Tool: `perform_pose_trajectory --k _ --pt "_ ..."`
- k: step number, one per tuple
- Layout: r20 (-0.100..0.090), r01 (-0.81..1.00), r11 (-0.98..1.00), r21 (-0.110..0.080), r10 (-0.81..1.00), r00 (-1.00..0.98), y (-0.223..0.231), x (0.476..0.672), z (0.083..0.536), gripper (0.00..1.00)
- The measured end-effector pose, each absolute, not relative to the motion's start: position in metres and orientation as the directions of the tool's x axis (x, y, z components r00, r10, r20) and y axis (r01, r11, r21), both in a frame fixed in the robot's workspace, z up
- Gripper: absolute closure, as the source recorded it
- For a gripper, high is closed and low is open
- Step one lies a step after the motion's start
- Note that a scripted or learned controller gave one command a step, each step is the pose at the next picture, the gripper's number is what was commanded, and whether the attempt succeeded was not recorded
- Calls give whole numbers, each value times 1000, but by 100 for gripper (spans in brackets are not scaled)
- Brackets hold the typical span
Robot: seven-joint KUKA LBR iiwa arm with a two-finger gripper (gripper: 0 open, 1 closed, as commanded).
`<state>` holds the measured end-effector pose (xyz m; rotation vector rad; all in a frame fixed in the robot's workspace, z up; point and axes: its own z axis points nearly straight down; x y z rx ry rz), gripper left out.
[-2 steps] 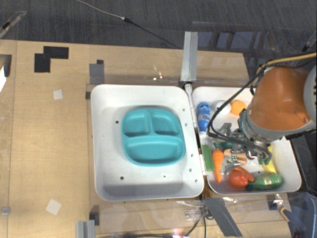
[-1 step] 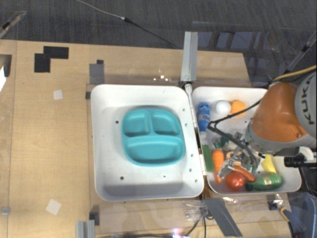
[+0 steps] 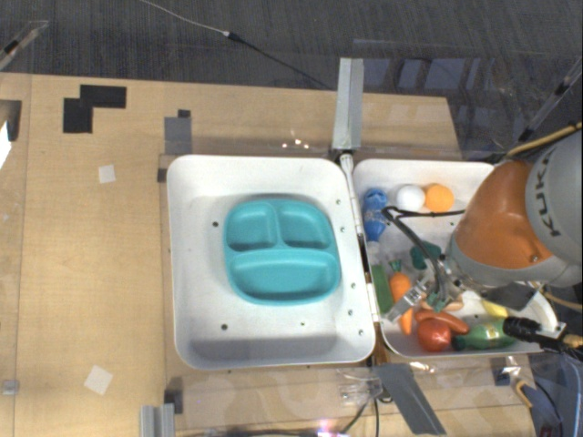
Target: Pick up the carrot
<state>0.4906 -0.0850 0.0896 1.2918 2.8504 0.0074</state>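
Much of the right bin (image 3: 392, 176) is covered by the arm (image 3: 510, 226). The arm is cut off at the picture's right side.

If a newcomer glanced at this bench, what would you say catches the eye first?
Probably the teal divided plate, alone in the left bin. Next, the arm's orange band above the right bin, where the gripper sits low among bright toy food, beside an orange carrot and a red tomato.

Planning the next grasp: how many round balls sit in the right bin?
2: a white ball and an orange ball, side by side at the right bin's far edge. The arm may hide more.
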Motion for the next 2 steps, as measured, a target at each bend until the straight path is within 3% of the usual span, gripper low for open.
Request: perform_pose_trajectory --k 1,2 --pt "-17 746 666 18 746 -666 -84 495 103 100" --pt "0 978 206 7 978 -206 10 489 186 100"
